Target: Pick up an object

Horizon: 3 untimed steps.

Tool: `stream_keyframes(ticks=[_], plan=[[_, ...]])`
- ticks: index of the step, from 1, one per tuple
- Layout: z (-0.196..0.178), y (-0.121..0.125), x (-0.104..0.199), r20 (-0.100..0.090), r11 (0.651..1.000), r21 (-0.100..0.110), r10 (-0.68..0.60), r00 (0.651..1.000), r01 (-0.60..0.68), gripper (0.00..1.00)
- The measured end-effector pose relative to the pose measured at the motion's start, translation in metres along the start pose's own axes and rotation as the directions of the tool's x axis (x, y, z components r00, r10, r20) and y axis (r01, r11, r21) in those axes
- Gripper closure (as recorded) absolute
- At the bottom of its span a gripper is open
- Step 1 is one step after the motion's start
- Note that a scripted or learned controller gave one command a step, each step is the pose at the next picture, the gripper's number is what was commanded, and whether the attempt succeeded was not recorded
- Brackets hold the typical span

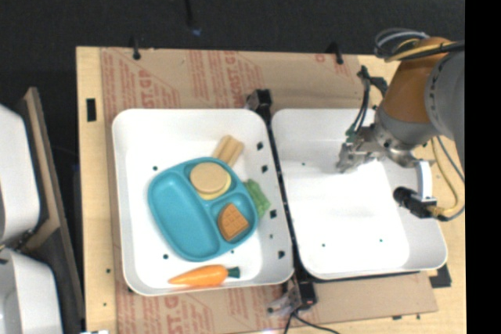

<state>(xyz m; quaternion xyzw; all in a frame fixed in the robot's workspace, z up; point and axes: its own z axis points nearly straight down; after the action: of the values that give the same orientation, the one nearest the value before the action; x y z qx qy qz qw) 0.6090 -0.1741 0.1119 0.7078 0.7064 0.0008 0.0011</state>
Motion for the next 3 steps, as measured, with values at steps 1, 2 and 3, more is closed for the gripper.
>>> stream_keyframes(ticks=[1, 2, 3], plan=[[-0.049, 0.01, -0.002, 0.001, 1.0, -0.002, -0.002, 1.0, 0.002, 1.0], [-0.113, 0.014, -0.003, 0.001, 1.0, -0.004, -0.002, 1.0, 0.002, 1.0], [-0.156, 0.014, -0.006, 0.001, 1.0, -0.002, -0.002, 1.0, 0.002, 1.0]])
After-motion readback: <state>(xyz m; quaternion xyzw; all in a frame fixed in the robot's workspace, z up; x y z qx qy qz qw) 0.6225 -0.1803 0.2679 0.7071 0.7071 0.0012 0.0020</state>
